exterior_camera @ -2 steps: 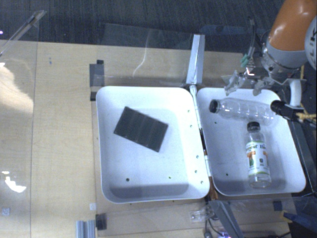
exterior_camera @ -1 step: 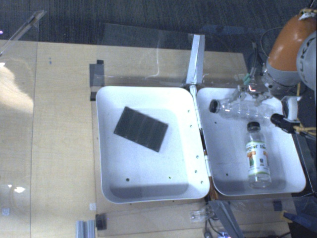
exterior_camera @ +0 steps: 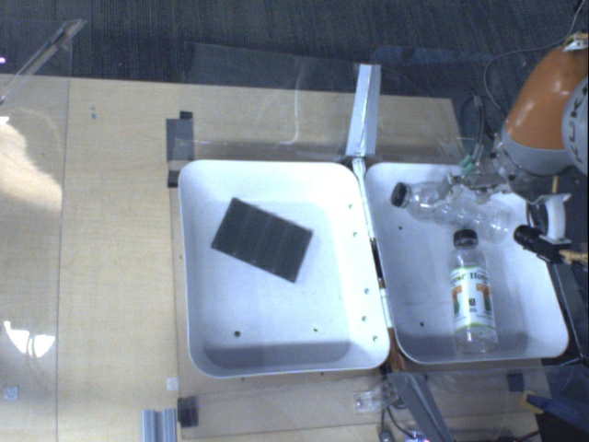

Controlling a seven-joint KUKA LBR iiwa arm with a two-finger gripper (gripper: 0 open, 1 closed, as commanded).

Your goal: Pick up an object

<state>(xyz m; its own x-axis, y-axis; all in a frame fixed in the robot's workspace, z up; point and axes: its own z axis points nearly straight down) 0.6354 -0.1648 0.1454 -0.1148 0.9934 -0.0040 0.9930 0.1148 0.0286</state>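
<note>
A flat dark grey rectangular pad (exterior_camera: 263,238) lies tilted in the left bin (exterior_camera: 198,339). In the right bin (exterior_camera: 414,330), a clear plastic bottle (exterior_camera: 442,204) with a black cap lies on its side near the far wall. A second clear bottle (exterior_camera: 472,295), with a black cap and a white and orange label, lies lengthwise nearer the front. My gripper (exterior_camera: 475,179) hangs from the grey and orange arm at the right bin's far right corner, right over the far bottle's body.
A metal divider post (exterior_camera: 363,113) stands behind the seam between the two bins. Bare wooden bench (exterior_camera: 92,247) stretches to the left of the bins. Clear panels edge the bench at the back.
</note>
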